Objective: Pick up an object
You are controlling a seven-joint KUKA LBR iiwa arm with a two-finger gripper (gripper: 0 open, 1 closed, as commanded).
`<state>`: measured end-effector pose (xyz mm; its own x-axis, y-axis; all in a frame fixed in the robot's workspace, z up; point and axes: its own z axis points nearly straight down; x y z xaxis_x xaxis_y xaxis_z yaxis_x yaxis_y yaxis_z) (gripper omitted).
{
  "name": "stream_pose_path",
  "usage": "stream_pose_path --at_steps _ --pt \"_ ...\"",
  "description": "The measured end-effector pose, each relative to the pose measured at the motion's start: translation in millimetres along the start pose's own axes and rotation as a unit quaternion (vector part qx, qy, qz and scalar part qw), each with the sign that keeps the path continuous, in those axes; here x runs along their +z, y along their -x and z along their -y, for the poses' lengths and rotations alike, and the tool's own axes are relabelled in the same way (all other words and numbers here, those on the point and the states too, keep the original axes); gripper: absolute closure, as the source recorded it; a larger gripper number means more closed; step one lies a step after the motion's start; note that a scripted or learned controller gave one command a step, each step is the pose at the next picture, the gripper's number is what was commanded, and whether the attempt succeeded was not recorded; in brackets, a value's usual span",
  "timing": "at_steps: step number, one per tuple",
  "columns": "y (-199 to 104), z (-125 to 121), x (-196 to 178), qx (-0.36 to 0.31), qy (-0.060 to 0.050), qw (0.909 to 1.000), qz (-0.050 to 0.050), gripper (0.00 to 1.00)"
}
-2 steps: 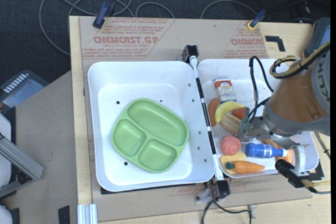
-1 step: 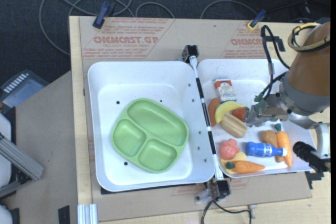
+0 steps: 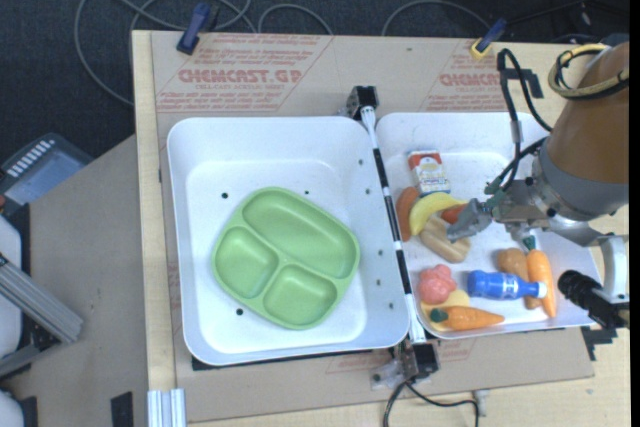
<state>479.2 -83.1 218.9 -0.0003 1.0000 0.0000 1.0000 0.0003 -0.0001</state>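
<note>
Crowding the right bin, the toy foods lie heaped: banana, bread piece, blue bottle, carrot. Poised low over the banana and bread, the gripper seems aimed there; whether it is apart or together, I cannot tell. A green tray fills the left bin.

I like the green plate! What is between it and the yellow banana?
In the camera view, the two white bins' touching walls lie between the green divided plastic plate and the yellow toy banana.

Green tray in left bin; toy foods and blue bottle in right bin; gripper low over banana.
</note>
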Motion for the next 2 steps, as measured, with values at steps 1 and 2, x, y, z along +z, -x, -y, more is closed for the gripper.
stream_pose_path --at_steps 1,2 --pt "28.4 -49.3 129.6 0.001 -0.002 1.0 0.0 0.0" --pt "28.3 -51.0 118.3 0.001 0.0 1.0 0.0 1.0"
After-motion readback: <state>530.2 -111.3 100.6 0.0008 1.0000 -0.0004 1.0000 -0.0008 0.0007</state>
